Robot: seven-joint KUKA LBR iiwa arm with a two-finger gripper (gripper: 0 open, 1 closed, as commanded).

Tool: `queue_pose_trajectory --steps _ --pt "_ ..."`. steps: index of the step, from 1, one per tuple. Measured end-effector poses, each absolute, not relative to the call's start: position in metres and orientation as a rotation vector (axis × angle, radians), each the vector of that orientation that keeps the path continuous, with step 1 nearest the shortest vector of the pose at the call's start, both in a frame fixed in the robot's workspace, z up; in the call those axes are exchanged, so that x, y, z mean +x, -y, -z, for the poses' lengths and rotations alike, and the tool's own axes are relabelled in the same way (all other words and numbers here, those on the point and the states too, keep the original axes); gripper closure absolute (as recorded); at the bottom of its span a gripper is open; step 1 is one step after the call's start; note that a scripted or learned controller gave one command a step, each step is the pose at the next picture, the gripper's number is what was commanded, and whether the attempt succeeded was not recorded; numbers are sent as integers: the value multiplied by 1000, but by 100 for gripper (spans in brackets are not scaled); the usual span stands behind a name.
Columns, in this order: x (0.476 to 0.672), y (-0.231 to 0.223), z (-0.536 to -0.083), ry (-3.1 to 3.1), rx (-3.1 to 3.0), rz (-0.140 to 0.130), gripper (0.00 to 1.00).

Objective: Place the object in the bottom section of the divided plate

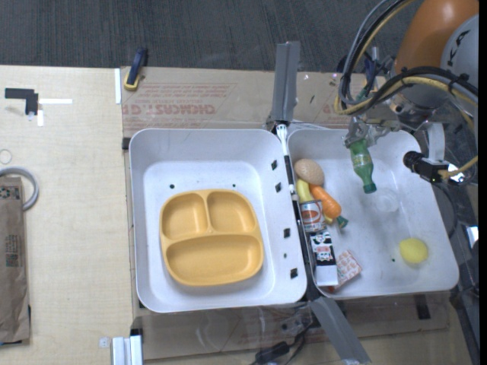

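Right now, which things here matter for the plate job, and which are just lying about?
For the job:
divided plate
green bottle, at the gripper

Lying about:
carrot
yellow lemon
can
egg-shaped thing

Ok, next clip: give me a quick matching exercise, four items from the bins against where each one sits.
Items:
1. divided plate
2. green bottle
3. yellow ball
4. carrot

Places:
A. right bin, near its front right corner
B. hanging under the gripper, upper part of the right bin
C. middle of the left bin
D. right bin, against its left wall

Pairs: 1-C, 2-B, 3-A, 4-D
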State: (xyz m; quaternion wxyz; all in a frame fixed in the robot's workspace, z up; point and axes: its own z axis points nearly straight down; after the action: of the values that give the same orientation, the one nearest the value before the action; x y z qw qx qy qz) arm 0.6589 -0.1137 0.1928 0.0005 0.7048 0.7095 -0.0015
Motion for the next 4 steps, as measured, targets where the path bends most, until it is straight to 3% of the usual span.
queue_pose_trajectory --steps 1,2,3,4 --pt "619 44 -191 -2404 2022 3 100" --pt "639 -27 -198 -2483 1923 2 100" --pt "659 -89 -190 -2191 2251 5 100" --pt "659 -88 -191 -2190 2251 5 0"
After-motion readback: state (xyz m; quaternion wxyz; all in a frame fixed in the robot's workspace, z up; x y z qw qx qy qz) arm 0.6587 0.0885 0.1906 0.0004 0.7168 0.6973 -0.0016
